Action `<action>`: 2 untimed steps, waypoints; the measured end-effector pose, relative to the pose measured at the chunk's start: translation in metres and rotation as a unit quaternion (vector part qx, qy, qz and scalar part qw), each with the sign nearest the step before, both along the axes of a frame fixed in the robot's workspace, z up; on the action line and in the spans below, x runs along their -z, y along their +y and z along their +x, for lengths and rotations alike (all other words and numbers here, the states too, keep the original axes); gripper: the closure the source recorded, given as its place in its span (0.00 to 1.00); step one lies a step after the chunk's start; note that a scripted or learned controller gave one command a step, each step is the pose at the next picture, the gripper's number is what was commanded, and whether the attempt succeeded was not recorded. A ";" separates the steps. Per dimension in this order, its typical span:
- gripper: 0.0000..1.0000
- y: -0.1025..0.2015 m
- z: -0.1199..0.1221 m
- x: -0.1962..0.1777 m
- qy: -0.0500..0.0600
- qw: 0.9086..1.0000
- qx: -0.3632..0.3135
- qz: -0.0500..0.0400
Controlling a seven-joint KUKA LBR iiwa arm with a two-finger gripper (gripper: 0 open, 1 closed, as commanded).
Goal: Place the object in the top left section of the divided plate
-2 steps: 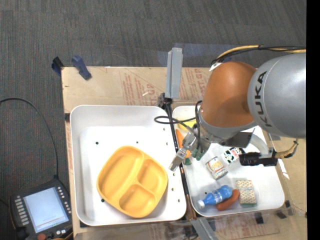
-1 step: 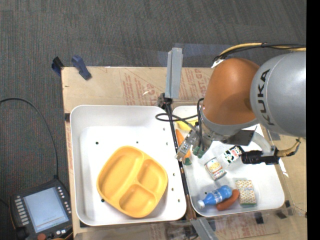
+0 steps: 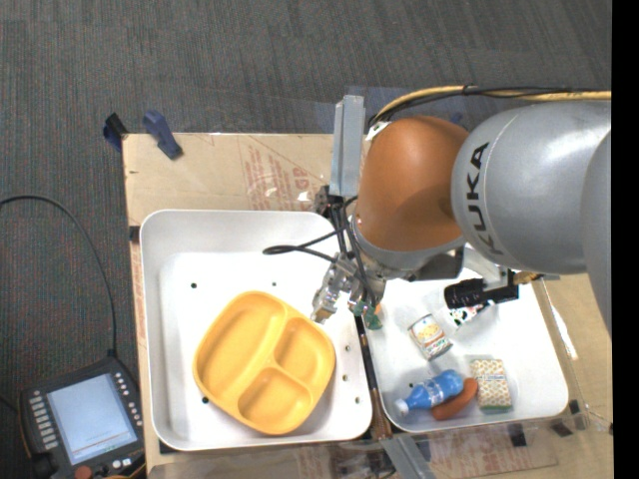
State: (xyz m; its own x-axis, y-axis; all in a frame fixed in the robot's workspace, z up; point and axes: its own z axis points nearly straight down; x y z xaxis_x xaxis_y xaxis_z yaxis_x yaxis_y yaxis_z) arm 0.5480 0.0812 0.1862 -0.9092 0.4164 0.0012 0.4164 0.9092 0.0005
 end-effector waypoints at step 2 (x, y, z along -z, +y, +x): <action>1.00 -0.002 0.001 -0.009 0.000 1.000 0.004 0.001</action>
